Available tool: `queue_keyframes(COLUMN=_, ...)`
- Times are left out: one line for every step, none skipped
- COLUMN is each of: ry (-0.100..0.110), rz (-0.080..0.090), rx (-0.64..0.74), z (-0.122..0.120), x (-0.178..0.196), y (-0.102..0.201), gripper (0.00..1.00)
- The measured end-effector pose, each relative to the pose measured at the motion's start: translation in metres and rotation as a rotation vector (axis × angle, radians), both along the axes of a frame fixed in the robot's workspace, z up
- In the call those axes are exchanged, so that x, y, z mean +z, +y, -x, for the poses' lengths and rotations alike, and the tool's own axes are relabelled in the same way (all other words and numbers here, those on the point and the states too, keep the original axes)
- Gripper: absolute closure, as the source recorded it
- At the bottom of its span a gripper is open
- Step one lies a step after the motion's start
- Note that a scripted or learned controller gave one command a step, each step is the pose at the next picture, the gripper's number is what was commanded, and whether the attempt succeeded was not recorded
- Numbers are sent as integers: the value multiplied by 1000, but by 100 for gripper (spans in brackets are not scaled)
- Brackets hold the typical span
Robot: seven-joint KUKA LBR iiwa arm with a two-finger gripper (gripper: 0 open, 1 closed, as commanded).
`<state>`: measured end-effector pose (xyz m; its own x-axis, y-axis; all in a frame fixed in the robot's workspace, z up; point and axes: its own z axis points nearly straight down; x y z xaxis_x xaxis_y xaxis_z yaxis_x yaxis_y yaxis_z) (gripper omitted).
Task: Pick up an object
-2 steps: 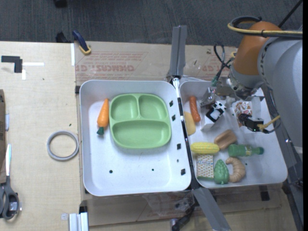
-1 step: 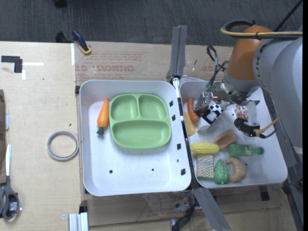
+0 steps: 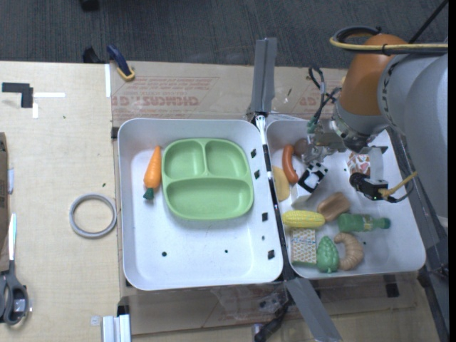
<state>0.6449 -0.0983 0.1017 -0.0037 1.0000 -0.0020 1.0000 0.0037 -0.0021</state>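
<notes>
Arm (image 3: 399,84) reaches over right bin (image 3: 406,251). Green divided plate (image 3: 208,178) sits in left bin (image 3: 192,262), carrot (image 3: 152,169) touching its left rim. Pincer (image 3: 311,164) low over right bin's far-left corner, beside red sausage (image 3: 288,162) and black-white toy (image 3: 312,177); can't tell pincer state.

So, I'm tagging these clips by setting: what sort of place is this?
Probably a robotics lab, not a kitchen: two white bins on a cardboard-topped bench, toy food like a carrot and corn cob, a grey arm reaching in, and dark office carpet beyond.
</notes>
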Motion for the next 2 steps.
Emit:
queue_keyframes(ry=17, rz=-5, rx=202, z=-10, x=5, y=-18, gripper=100)
queue_keyframes(ry=-2, rz=-1, rx=446, z=-14, x=-9, y=-30, gripper=100)
